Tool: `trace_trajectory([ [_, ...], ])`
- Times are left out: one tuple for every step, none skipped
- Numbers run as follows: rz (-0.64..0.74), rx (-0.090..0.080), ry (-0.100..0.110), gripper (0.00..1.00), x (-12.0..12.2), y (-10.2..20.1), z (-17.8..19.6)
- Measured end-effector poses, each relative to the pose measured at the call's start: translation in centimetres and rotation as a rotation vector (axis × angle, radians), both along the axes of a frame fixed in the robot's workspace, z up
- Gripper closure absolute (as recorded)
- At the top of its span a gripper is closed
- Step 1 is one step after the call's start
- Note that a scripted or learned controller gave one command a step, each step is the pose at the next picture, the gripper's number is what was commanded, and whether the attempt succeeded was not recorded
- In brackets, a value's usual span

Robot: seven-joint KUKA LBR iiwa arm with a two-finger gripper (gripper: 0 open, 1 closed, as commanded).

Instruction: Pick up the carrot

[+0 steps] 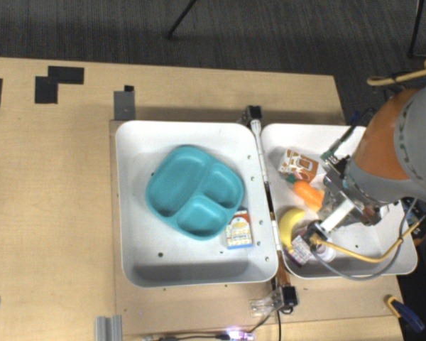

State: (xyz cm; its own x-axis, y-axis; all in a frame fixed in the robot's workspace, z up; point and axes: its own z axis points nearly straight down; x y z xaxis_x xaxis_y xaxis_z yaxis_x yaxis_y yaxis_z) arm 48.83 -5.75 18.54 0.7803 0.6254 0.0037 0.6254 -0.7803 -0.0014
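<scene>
Still ungrasped: the carrot (307, 192) lies in the right bin (383, 267), between a small carton (299, 165) and a yellow fruit (291, 224)
Whether the claw (303, 244), low by the fruit, is spread or pinched I cannot tell; lifting remains. One carrot, one fruit, two bins, one teal tray (194, 191) in the left bin (138, 212) on the table (50, 212)

No text can be read; the small carton (239, 231) and the brown packet (299, 165) carry print that is too small.
</scene>
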Motion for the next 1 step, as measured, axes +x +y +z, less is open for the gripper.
trace_trajectory([
  [-0.001, -0.001, 0.002, 0.00, -0.06, -0.10, -0.10],
])
